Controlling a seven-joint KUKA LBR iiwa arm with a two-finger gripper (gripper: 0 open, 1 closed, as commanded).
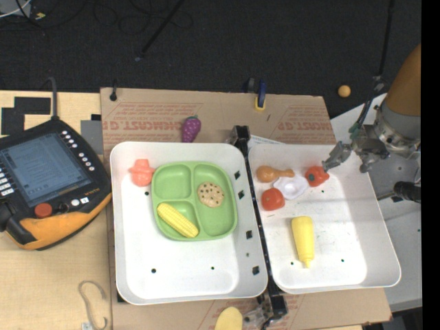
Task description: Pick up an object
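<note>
I see the yellow bottle (303, 240) lying lengthwise up-down at lower right, cap downward; the gripper (342, 154) hovers released, holding nothing.

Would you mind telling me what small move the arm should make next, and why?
Probably a short move left and down toward the small red toy. The gripper hangs just up and right of that toy in the right bin, with nothing between its fingers, and that toy looks the closest object to it.
</note>
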